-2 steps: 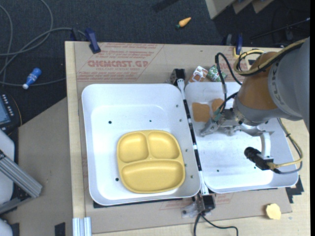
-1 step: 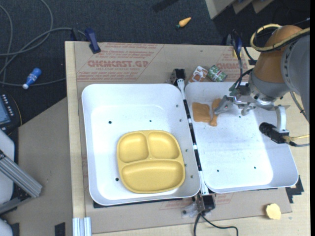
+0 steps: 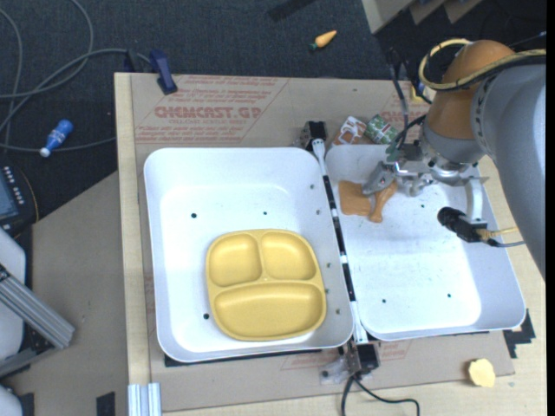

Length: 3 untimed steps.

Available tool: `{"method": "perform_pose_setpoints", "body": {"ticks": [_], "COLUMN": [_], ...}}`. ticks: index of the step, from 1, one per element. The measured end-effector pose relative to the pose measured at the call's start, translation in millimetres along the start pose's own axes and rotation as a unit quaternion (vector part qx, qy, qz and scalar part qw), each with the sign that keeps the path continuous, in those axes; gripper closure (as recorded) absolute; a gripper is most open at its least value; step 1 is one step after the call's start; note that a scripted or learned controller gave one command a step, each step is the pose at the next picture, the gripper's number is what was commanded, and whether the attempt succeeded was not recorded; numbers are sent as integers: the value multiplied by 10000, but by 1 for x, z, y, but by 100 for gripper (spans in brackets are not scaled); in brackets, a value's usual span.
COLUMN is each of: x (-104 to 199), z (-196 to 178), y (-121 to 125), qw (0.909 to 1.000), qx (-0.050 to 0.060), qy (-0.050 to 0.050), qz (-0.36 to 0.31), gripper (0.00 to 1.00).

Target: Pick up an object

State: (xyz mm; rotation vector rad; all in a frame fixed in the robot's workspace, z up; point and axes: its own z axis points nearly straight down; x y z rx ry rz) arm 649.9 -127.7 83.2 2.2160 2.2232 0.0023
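Note:
In the right bin (image 3: 451,310) a flat orange-brown piece (image 3: 350,198) lies against the left wall, with a brown stick-like part (image 3: 378,204) beside it. My gripper (image 3: 395,182) hangs low over the bin's back left, just above and right of the brown stick. Its metal fingers look spread apart and open, and nothing shows between them. A crumpled printed wrapper (image 3: 368,129) lies at the bin's back rim, behind the gripper. A yellow divided plate (image 3: 264,282) lies in the left bin (image 3: 173,198).
The grey arm with its orange band (image 3: 464,94) comes in from the upper right and covers the right bin's back corner. A black cable end (image 3: 458,222) hangs off the wrist. A yellow lump (image 3: 481,372) lies on the board near the front right.

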Motion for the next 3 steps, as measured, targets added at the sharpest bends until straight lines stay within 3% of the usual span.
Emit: {"method": "perform_pose_setpoints", "body": {"ticks": [1, 2, 3], "x": [25, 24, 89], "z": [-2, -13, -107], "y": [-5, -4, -46], "qw": [10000, 10000, 10000], "qx": [23, 13, -3], "qy": [8, 0, 16], "qz": [3, 4, -14], "gripper": [0, 100, 100]}}
